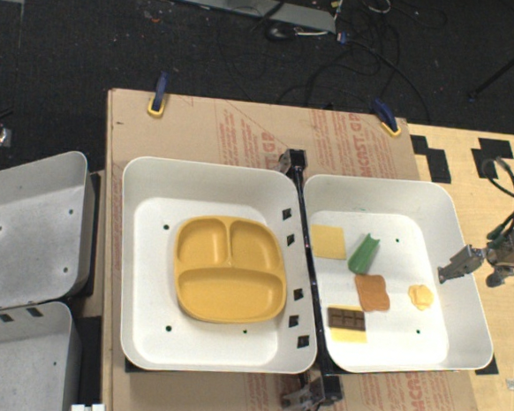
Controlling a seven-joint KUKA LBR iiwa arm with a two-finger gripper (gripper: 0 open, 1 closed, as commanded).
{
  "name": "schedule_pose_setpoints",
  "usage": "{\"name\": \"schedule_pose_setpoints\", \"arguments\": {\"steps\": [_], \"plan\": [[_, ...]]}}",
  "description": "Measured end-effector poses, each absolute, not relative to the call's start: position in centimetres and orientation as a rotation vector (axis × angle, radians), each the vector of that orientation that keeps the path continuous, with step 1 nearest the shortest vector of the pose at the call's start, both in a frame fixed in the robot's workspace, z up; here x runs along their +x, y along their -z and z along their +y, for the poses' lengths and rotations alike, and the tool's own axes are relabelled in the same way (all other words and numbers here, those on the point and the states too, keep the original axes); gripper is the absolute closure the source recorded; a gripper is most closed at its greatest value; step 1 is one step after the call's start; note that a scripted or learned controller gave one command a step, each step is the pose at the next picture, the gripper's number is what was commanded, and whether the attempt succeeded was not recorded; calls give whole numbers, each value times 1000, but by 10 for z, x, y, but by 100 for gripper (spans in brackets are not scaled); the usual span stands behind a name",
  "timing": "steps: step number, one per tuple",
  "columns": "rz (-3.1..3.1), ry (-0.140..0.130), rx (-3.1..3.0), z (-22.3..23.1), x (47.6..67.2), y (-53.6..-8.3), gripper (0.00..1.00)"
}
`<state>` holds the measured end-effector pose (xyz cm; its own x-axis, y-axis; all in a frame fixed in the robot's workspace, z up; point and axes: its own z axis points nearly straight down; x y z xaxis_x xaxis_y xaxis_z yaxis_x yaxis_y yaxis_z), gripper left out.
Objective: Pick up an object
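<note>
The right bin (pixel 443 206) holds several small toy food items. A pale yellow square slice (pixel 328 242) lies at its upper left, with a green piece (pixel 364 253) beside it. A brown toast-like piece (pixel 372 293) sits in the middle and a small yellow lump (pixel 421 297) to its right. A brown and yellow block (pixel 347 323) lies near the front left. My gripper (pixel 456 267) hangs over the bin's right rim, to the upper right of the yellow lump, with nothing seen in it.
The left bin (pixel 139 235) holds a yellow divided plate (pixel 231 270). A black divider (pixel 304 266) runs between the bins. Both rest on a cardboard sheet (pixel 236 128) held by clamps. Spare white bins (pixel 25 226) lie at the far left.
</note>
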<state>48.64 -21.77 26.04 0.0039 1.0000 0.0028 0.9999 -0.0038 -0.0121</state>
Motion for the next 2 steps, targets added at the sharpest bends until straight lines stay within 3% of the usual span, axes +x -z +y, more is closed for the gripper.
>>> {"name": "schedule_pose_setpoints", "arguments": {"steps": [1,2], "plan": [[-2223,-1,-2221,-217,489,-267,0],[-2217,-3,-2220,-217,487,-223,0]]}}
